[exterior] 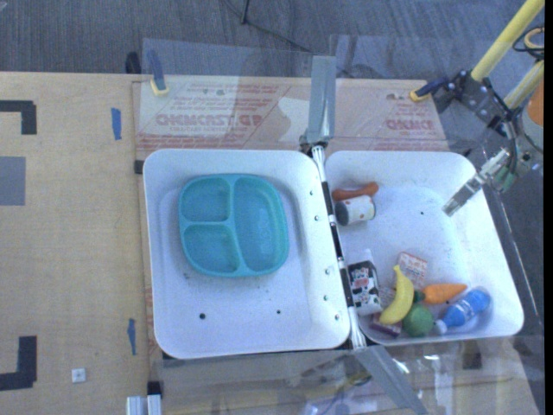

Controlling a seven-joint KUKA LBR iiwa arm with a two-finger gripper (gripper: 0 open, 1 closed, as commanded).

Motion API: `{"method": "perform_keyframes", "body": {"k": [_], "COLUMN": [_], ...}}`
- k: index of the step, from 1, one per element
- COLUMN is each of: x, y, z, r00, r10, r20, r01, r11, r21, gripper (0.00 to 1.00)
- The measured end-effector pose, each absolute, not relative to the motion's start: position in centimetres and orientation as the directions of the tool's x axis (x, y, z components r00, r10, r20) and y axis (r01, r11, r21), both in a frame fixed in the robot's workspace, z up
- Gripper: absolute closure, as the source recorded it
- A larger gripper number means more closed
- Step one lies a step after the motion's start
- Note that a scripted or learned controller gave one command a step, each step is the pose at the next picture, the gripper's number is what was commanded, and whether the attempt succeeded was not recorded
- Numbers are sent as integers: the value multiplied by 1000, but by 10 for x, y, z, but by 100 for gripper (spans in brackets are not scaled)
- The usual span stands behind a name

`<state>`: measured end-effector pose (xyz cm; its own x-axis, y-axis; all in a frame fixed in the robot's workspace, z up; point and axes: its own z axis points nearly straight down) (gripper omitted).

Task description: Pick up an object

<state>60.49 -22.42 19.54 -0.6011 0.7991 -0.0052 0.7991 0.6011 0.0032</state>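
Our tool (458, 199) hangs over the right bin's (432, 219) far-right edge; whether it's open, we cannot tell. The banana (398, 296) lies toward the near-left of it, long axis roughly upright in view.

Bright, even overhead light; mild glare on the white bins (259, 335), soft shadows, slightly soft focus overall

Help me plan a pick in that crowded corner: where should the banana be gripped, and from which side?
Grip the banana across its upper half, coming from above. That end lies bare on the right bin floor, while its lower end crowds against the green ball, so the fingers probably fit best astride the narrow curve up there.
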Motion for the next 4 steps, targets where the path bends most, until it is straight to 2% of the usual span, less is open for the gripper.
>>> {"method": "perform_keyframes", "body": {"k": [1, 2, 3, 4], "x": [609, 611, 611, 611], "y": [-222, -222, -222, -222], "z": [98, 110, 109, 109], "r00": [-365, -367, -367, -367], "r10": [931, 930, 930, 930], "r20": [-3, -7, -7, -7], "r01": [931, 930, 930, 930], "r11": [365, 367, 367, 367], "r21": [4, 8, 7, 7], "gripper": [0, 100, 0, 0]}}
